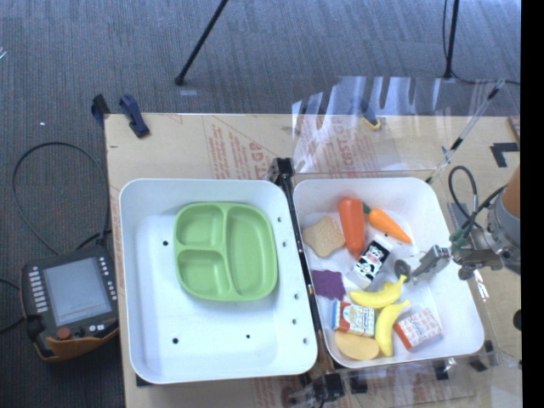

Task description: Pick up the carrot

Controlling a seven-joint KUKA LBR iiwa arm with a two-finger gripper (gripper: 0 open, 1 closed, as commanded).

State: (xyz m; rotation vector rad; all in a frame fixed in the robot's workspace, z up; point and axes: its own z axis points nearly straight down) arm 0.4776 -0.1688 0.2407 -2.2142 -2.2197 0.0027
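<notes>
Though pincer (pixel 414 268) near, carrot (pixel 389 223) apart

The 2 bins (pixel 136 228) are seen as smooth, slightly glossy white plastic. The green tray (pixel 226 251) looks matt plastic. The carrot (pixel 389 224) appears smooth orange plastic. The bench (pixel 212 138) looks like printed cardboard.
</notes>
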